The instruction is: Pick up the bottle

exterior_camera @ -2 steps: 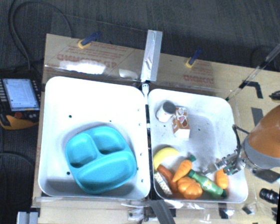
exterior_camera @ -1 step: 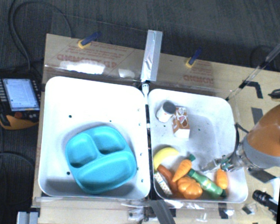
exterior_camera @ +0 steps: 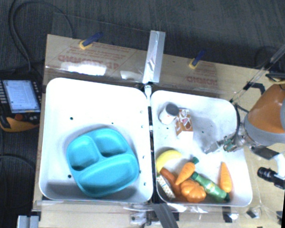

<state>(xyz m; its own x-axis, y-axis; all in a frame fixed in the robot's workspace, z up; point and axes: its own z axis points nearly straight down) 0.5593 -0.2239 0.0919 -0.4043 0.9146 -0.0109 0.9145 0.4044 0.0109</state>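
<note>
The bottle [exterior_camera: 210, 187] lies on its side in the right bin [exterior_camera: 244, 122], near the front wall, a small green thing with a darker cap end pointing up toward the middle. It looks like a light, stiff plastic toy, smooth and rounded, so it may well roll or squirt sideways under a squeeze. The best hold, by this reading, is across the middle of its body, with the fingers set square to its long axis. It's crowded, though: its lower side touches the orange pumpkin-shaped toy [exterior_camera: 193, 191], and a carrot [exterior_camera: 184, 173] lies just beside its cap end.

Out from there, the count. One bottle. Two carrots, the second one [exterior_camera: 226, 177] just beyond the bottle toward the right wall. One pumpkin-like piece, one yellow lemon-like fruit [exterior_camera: 167, 157], and a reddish piece [exterior_camera: 167, 181] tucked at the front that's hard to name. Farther back sit one small white cup [exterior_camera: 167, 114] and one brown-and-white carton [exterior_camera: 184, 122], touching or nearly so.

The pincer [exterior_camera: 220, 144] hangs over the middle of the right bin, well apart from the bottle, holding nothing; its spread cannot be told from here.

Two bins on the table [exterior_camera: 103, 55]; the left bin [exterior_camera: 62, 97] carries one blue divided plate [exterior_camera: 102, 160].
</note>
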